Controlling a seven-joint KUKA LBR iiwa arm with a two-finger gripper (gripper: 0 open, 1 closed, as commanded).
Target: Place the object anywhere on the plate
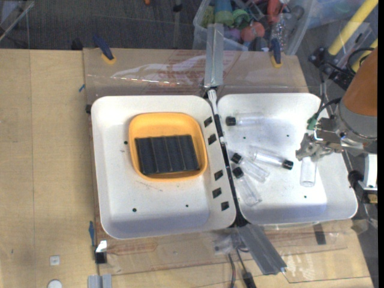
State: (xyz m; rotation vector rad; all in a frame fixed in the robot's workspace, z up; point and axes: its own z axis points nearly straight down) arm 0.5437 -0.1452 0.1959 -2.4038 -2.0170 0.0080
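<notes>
The likeliest object is the clear vial (pixel 308 173) lying farthest right of the plate (pixel 135 126), in the other bin and well apart from it. It looks like a small, thin-walled, transparent plastic tube: I judge it very light, stiff and smooth-sided, so apt to slip or roll away when nudged. Being round and slick, it is best taken across the middle of its barrel, jaws square to its long axis, with gentle pressure; a pinch near an end would probably squirt it out.

The gripper (pixel 312 147) hangs just above that vial, on the side away from the plate. Whether it is clenched or released I cannot tell, and nothing shows the vial as gripped.

Nearer the plate, in the same bin as the vial, lie several similar tubes with black caps: one long tube (pixel 247 120) level with the plate's far edge, a capped tube (pixel 271 159) about midway between plate and gripper, and two short tubes (pixel 252 176) closest to the plate's right rim.

The plate is orange and shallow, already bearing a black ridged block (pixel 167 154) over most of its centre, so I judge the bare rim around the block to be the landing room
</notes>
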